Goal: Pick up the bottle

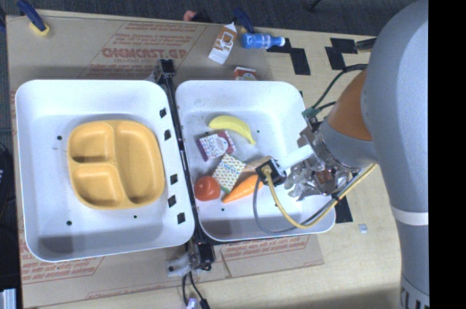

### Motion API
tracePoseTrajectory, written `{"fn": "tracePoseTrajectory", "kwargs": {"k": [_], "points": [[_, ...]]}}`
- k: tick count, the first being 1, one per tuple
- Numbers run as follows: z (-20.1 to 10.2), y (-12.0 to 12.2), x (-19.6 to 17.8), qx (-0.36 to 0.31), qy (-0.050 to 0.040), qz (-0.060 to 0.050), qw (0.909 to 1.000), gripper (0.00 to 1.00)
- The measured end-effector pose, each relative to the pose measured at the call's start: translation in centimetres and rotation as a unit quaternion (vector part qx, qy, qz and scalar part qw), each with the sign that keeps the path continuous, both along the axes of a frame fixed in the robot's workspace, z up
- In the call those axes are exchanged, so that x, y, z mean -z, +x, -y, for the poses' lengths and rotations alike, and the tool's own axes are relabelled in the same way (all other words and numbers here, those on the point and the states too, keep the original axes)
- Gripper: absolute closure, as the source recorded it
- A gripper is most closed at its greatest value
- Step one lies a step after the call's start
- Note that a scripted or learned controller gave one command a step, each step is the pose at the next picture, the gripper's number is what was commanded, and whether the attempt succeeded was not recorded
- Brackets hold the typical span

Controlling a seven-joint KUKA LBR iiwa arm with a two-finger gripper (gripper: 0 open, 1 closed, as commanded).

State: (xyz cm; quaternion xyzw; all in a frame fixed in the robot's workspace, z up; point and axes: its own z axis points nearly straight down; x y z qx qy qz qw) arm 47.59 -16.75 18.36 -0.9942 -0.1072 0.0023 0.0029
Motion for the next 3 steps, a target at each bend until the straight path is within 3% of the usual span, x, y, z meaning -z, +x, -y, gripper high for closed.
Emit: {"fn": "tracePoseTrajectory", "kwargs": {"k": [1,2,3], "points": [[4.3,0.0,-0.3,0.005,-0.0004,0.001,1.0,1.0],[0.9,0.0,0.2,0.003,0.0003,-0.001,1.0,1.0],[4.3,0.0,-0.2,0.005,-0.0005,0.001,1.0,1.0]]}}
